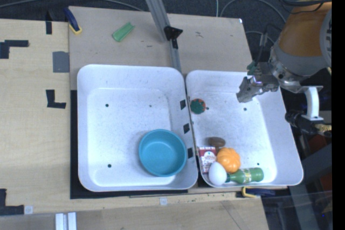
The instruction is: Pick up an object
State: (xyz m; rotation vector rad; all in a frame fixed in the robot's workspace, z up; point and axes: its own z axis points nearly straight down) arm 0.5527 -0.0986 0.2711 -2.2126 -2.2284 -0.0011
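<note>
My gripper (245, 92) hangs over the upper right part of the right bin (269, 121), with nothing visible between its fingers. A small green and red ball (198, 106) lies to its left near the bin divider. At the bin's front sit a brown object (216, 142), an orange fruit (228, 159), a white egg (217, 174), a green bottle (247, 175) and a red and white packet (207, 158). The left bin (108, 116) holds a blue bowl (162, 152).
A grey pole (155, 0) slants across the bench behind the bins. A green block (123, 32) and a blue and yellow clamp (73, 21) lie on the board behind the left bin. Cables run at the back right.
</note>
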